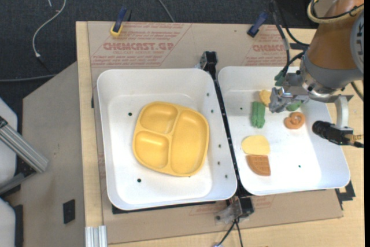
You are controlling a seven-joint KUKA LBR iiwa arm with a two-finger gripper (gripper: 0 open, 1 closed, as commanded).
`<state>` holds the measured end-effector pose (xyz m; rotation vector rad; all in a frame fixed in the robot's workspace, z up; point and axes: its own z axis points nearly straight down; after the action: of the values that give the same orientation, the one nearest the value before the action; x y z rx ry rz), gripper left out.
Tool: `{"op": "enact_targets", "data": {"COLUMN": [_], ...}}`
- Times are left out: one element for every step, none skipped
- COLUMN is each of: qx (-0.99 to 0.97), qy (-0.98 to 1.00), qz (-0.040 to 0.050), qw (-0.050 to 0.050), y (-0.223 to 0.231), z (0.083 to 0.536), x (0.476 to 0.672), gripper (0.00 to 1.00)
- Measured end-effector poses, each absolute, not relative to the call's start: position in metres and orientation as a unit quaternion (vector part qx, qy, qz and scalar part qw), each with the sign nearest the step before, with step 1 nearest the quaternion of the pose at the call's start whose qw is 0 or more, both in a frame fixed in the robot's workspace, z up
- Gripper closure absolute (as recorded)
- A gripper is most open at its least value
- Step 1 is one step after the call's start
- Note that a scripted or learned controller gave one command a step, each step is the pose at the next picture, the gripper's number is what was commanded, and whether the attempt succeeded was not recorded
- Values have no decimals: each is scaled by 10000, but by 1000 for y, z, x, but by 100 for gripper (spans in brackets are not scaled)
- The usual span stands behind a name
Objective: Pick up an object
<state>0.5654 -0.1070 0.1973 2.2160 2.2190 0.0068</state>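
My gripper (280, 102) hangs low over the back of the right bin (324, 179), beside a small yellow piece (265, 96) and something green under its right side (294, 104). A green pickle-like piece (258, 114) lies just left of it, and an orange ring-shaped piece (295, 120) just in front of it. Nearer the front lie a pale yellow chip-like piece (255, 144) and a brown waffle-like piece (259, 165). The arm's body hides how the fingers stand.
The left bin (110, 95) holds a yellow divided plate (171, 138). A black clamp (208, 59) sits where the two bins meet at the back. A black part of the arm (333, 132) sticks out over the right bin's right side.
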Motion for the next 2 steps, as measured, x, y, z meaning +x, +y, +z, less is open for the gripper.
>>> {"op": "enact_targets", "data": {"qx": [7045,7047], "qy": [7097,7095], "qz": [17,13], "qw": [2,-3], "y": [-45,11], "z": [207,203], "x": [582,594], "gripper": [100,100]}}
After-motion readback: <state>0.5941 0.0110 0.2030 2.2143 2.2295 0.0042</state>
